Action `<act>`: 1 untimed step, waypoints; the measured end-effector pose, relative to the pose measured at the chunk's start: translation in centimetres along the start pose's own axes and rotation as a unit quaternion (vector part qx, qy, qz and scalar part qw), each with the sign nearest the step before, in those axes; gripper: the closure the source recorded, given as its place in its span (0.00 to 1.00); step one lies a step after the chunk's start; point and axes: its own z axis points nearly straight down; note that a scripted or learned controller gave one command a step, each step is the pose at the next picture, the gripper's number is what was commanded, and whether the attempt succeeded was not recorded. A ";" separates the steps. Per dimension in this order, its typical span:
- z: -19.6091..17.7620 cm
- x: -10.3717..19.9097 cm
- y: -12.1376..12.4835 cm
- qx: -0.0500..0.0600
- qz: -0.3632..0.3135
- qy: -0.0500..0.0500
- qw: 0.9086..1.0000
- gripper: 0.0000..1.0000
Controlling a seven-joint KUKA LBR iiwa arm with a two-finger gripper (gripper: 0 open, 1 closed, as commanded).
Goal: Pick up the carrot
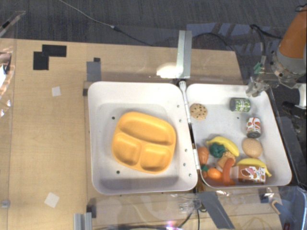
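The carrot (203,155) is a small orange piece lying at the left wall of the right bin (279,143), near its front, beside a dark green toy (217,150). My gripper (255,87) hangs over the far right corner of that bin, just behind a green can (240,104). It is well away from the carrot and nothing shows in its grasp.
Around the carrot crowd a banana (223,143), an orange ball (214,174), a red sausage (228,169) and a juice box (251,173). A cookie (198,111), a red can (253,126) and a tan roll (252,147) lie nearby. The left bin (98,128) holds a yellow divided tray (143,141).
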 end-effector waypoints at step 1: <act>-8.6 -0.1 -0.4 -0.007 0.009 -0.002 1.000 1.00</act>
